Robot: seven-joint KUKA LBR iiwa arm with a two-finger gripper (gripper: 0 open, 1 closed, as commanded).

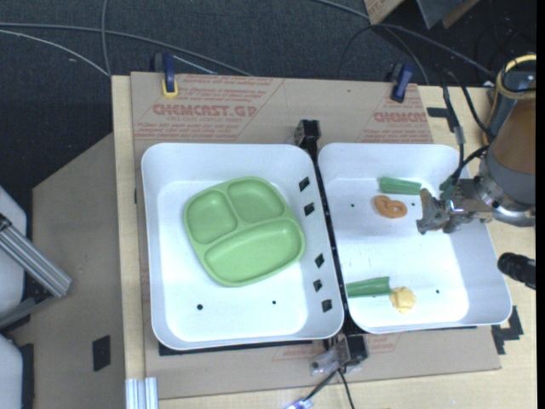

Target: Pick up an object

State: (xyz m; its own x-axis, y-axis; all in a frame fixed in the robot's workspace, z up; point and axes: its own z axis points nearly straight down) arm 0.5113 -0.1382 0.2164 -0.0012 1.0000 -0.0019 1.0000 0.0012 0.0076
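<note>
At three o'clock in the right bin (477, 301), the gripper (432, 216) hovers beside the orange piece (391, 206), its opening seemingly empty, though I cannot tell; nothing is lifted yet.

left shallow white plastic bin (162, 254): green three-compartment plastic plate (244, 230) in its middle | right shallow white plastic bin (477, 292): short green stick-shaped piece (399, 186) at far side, orange pretzel-shaped toy (391, 206) just near of it | second green stick (367, 287) near edge, small yellow lump (402, 298), possibly touching, at its right end | two-finger gripper (428, 214) right of pretzel
</note>
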